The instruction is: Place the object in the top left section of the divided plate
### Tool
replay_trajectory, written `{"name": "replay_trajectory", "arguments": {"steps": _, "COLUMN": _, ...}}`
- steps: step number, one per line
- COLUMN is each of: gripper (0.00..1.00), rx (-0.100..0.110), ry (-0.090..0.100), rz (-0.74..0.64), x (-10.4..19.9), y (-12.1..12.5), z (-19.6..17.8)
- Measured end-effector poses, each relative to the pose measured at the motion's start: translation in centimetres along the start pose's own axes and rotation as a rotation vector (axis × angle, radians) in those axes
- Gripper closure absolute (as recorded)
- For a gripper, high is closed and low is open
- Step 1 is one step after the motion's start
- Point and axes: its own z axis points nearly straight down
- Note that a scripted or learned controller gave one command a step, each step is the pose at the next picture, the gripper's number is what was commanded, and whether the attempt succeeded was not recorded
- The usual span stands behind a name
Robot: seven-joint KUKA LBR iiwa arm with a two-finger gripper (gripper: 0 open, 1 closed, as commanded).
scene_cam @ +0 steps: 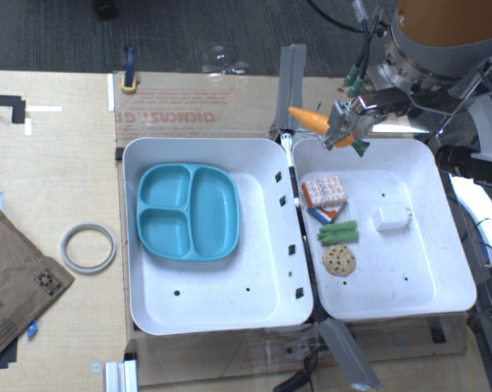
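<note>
A light blue divided plate (188, 211) lies in the left bin (221, 296), towards its upper left. Its top left section (166, 187) holds nothing. My gripper (344, 134) hangs over the far left corner of the right bin (409, 288), just right of the wall between the bins. It is shut on a toy carrot (309, 119). The orange body sticks out to the left of the fingers and the green top (361, 147) pokes out to the right. The carrot is in the air, well right of the plate.
The right bin holds a red-and-white snack box (323, 191), a blue-and-red piece (324, 215), green beans (338, 233), a cookie (339, 260) and a white block (391, 218). A tape ring (88, 246) and a cardboard box (13, 280) lie left of the bins.
</note>
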Motion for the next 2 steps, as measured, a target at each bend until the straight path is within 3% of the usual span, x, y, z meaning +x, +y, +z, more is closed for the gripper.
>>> {"name": "replay_trajectory", "arguments": {"steps": 1, "gripper": 1.0, "rx": 0.001, "ry": -0.001, "rz": 0.013, "x": 0.74, "y": 2.82, "z": -0.28}}
{"name": "replay_trajectory", "arguments": {"steps": 2, "gripper": 0.0, "rx": 0.001, "ry": -0.001, "rz": 0.013, "x": 0.75, "y": 2.83, "z": -0.29}}
